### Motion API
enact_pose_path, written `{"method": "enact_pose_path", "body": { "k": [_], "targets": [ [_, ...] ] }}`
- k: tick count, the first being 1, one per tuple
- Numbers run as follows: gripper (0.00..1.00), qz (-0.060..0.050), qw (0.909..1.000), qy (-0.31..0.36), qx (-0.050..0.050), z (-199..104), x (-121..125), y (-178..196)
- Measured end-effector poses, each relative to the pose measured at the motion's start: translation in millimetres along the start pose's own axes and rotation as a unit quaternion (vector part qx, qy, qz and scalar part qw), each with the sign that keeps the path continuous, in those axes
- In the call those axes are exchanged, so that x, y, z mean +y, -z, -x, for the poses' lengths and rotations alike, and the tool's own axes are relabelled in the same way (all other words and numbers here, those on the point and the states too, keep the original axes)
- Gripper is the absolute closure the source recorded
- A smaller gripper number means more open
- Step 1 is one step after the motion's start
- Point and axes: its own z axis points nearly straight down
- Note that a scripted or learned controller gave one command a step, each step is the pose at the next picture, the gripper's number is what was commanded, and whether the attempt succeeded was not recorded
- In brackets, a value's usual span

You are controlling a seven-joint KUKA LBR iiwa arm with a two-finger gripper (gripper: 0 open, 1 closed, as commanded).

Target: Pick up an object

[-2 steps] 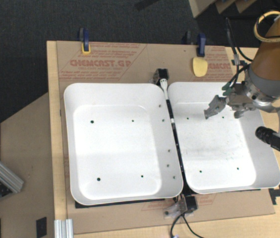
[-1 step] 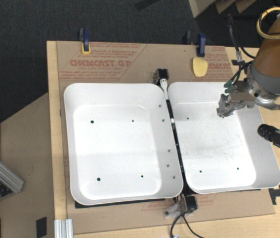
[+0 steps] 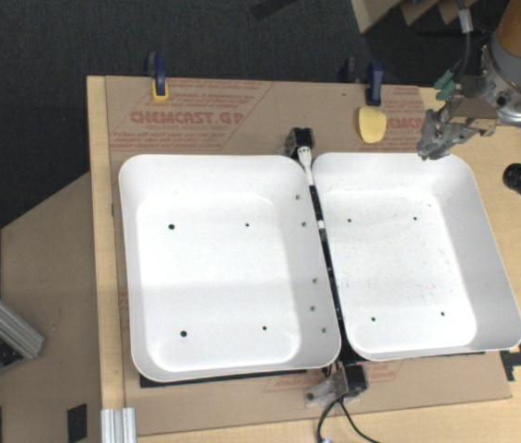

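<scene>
The gripper (image 3: 433,148) hangs just beyond the far right corner of the right bin (image 3: 481,247), and whether it is open or closed cannot be told from here; nothing shows in it. The one loose thing in sight is a small yellow object (image 3: 372,124), lying on the brown board (image 3: 242,109) just past the far rim of the right bin, near its left corner and beside a blue clamp (image 3: 374,83). The gripper sits well to the right of it.

This looks like the approach step, no grasp made yet. If the yellow object is the target, the next move calls for a sidestep left along that far rim, then a descent onto the board.

The left bin (image 3: 149,266) lies against the right bin's left side. The board rests on a pale wood bench (image 3: 48,247), dark floor beyond.
</scene>
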Motion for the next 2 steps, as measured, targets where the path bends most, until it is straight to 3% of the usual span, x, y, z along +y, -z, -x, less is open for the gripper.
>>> {"method": "enact_pose_path", "body": {
  "k": [1, 2],
  "targets": [
    [1.00, -0.005, 1.0000, -0.001, 0.001, -11.7, -39.1, 36.4],
    [1.00, -0.013, 0.9999, 0.001, 0.002, -73.9, 7.9, -52.2]
  ]
}}
